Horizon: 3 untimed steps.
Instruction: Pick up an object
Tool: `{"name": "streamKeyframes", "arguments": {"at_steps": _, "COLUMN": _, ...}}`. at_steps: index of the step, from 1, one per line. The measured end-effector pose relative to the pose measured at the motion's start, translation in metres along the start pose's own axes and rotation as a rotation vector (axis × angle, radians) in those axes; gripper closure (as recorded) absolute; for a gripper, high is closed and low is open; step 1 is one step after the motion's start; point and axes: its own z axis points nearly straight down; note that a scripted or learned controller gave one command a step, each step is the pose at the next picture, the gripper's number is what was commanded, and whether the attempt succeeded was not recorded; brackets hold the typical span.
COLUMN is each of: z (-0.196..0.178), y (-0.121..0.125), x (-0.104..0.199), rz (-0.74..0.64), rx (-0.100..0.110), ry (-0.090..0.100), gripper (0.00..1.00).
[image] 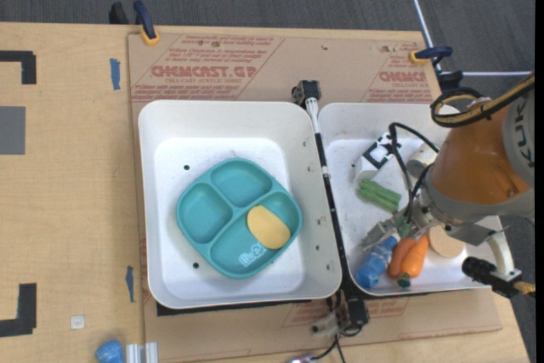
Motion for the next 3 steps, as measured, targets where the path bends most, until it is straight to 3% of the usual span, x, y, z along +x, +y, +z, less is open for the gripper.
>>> {"name": "streamKeyframes", "arguments": {"at_steps": 1, "z": -0.011, "y": 0.001, "x": -0.002, "rz": 0.002, "rx": -0.005, "ry": -0.004, "gripper": 1.00}}
{"name": "streamKeyframes", "arguments": {"at_steps": 2, "z": -0.149, "y": 0.019, "x": 0.070, "rz": 0.248, "rx": 0.003, "ry": 0.001, "gripper": 1.00}}
{"name": "streamKeyframes", "arguments": {"at_steps": 3, "z": -0.149, "y": 0.019, "x": 0.069, "rz": 0.248, "rx": 0.003, "ry": 0.001, "gripper": 0.00}}
